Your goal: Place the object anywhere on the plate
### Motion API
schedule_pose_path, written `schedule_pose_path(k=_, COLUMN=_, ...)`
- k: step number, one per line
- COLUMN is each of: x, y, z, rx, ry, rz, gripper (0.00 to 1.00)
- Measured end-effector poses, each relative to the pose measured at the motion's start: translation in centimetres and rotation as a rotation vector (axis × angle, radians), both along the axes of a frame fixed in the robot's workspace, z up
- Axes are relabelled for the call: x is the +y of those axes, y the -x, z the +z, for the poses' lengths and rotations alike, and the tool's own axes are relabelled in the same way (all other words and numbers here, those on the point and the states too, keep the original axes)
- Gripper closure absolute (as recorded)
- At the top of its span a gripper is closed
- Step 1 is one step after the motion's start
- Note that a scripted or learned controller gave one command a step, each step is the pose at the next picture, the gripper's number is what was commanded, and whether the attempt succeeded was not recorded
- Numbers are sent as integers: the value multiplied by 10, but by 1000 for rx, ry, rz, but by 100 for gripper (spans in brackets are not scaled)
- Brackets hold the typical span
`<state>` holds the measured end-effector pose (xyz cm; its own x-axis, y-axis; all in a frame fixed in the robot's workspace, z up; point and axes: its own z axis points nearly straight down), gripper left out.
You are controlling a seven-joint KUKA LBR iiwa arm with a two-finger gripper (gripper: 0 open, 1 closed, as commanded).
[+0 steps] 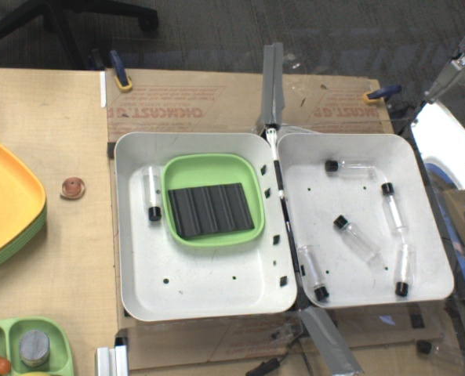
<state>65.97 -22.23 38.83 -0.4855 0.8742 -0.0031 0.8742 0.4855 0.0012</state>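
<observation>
In the shallow white right bin (326, 202), 5 clear plastic tubes with black caps lie apart. Nearest are the tube at 7 o'clock (311, 271) and the tube at 5 o'clock (403, 266). Beyond them are the centre tube (357, 240), the tube at 3 o'clock (394, 208) and the tube at 12 o'clock (351, 167).

In the white left bin (201, 280), a 6th tube (151, 190) lies just beside the 9 o'clock rim of the green square plate (210, 168), not on it. A black ribbed slab (210, 210) covers the plate's floor. I take a tube to be the task's object.

How the jaws stand I cannot tell.

The tubes are round and slick, so one may roll out of a pinch. If it is let go over the rim or across the ribs, it may roll back into the bin. The 6th tube sits tight between the plate and the bin wall, leaving scant room for a grasp.
</observation>
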Motion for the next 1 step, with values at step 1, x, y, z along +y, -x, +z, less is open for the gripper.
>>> schedule_pose_path(k=1, x=0, y=0, z=-22, rx=2, ry=-1, rz=-79, gripper=0)
